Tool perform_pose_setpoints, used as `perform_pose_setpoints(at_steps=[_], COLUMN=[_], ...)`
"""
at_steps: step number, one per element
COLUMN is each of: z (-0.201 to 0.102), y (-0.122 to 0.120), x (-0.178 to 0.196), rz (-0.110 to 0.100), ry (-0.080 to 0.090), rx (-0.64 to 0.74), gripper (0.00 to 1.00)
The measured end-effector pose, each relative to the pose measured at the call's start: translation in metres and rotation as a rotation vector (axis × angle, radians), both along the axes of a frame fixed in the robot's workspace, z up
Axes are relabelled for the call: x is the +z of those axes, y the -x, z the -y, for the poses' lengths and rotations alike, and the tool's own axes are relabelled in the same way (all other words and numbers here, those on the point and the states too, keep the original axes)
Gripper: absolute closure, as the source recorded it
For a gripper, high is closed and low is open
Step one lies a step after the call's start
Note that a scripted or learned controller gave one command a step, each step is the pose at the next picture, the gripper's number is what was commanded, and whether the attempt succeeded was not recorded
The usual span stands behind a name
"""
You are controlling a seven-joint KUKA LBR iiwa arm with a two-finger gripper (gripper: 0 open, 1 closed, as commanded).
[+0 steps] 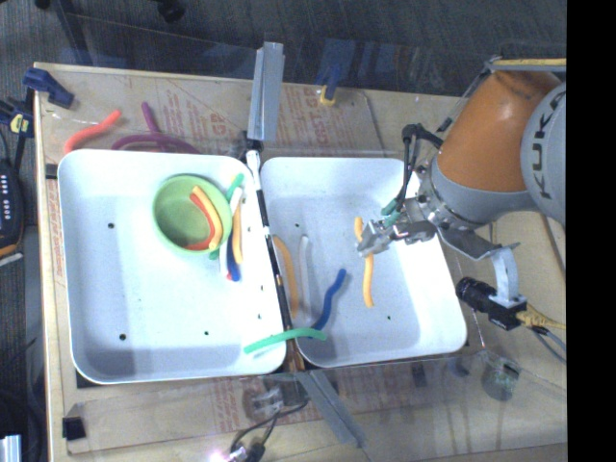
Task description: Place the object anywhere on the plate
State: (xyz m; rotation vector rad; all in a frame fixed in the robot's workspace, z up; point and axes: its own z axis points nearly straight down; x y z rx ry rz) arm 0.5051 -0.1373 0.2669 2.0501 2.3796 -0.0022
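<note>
Hovering over the right bin [423, 325], the claw [373, 243] sits beside an orange strip [367, 272], its grip unreadable, while the green plate [183, 215] waits in the left bin [96, 296].

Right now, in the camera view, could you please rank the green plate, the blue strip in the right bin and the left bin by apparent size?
1. left bin
2. green plate
3. blue strip, a thin curved piece, clearly the smallest
</note>
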Motion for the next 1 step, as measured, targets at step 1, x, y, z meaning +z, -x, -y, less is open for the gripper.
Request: perform_pose_setpoints(at_steps=[1], z=[0.0000], y=[0.0000], x=[0.0000], rz=[0.000], ry=[0.000], rx=[0.000], gripper=[0.00])
